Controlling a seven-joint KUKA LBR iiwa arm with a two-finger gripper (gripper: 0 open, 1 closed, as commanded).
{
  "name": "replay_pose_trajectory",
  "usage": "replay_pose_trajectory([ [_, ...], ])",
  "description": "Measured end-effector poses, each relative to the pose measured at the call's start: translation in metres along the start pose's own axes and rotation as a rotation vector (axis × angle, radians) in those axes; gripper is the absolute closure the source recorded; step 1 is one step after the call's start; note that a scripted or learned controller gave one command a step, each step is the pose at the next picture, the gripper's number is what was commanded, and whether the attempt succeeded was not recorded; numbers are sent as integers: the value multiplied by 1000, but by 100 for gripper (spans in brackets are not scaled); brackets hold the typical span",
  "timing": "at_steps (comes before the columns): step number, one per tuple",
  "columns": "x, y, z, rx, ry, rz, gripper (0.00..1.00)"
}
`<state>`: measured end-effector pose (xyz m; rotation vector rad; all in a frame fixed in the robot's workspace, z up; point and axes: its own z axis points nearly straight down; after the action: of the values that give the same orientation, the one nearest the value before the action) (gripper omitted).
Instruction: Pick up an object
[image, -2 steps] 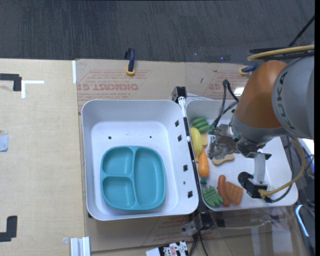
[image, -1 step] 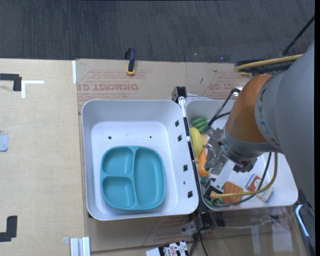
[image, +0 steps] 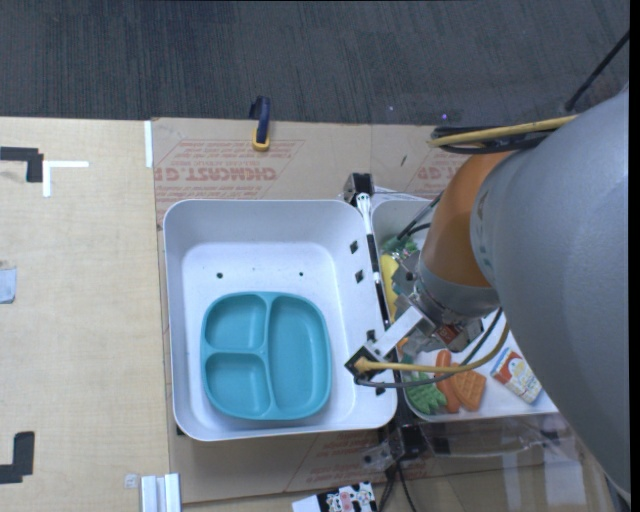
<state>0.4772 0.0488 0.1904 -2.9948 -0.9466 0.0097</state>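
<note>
Right now your gripper (image: 440, 325) sits low over the right-hand shallow white bin (image: 385, 212), and the grey arm with its orange band (image: 455, 230) hides its tips, so you cannot tell whether it is apart, together or clamped on anything. The nearest candidates lie toward five and six o'clock of it: an orange carrot-like toy (image: 468, 388) touching a green leafy plastic piece (image: 425, 398), with a small white-and-red carton (image: 516, 378) further toward four o'clock. The teal divided plastic tray (image: 267, 355) lies in the left-hand white bin (image: 250, 215), off at nine o'clock, well apart across the divide.
</note>
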Motion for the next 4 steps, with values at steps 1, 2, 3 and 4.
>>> replay_pose_trajectory([
  [1, -36, 54, -12, -2, 4, -154, 100],
  [2, 78, -27, -41, -1, 2, -244, 100],
  [3, 78, -26, -49, -1, -4, -253, 100],
  [4, 38, 7, -50, 0, -1, -53, 100],
])
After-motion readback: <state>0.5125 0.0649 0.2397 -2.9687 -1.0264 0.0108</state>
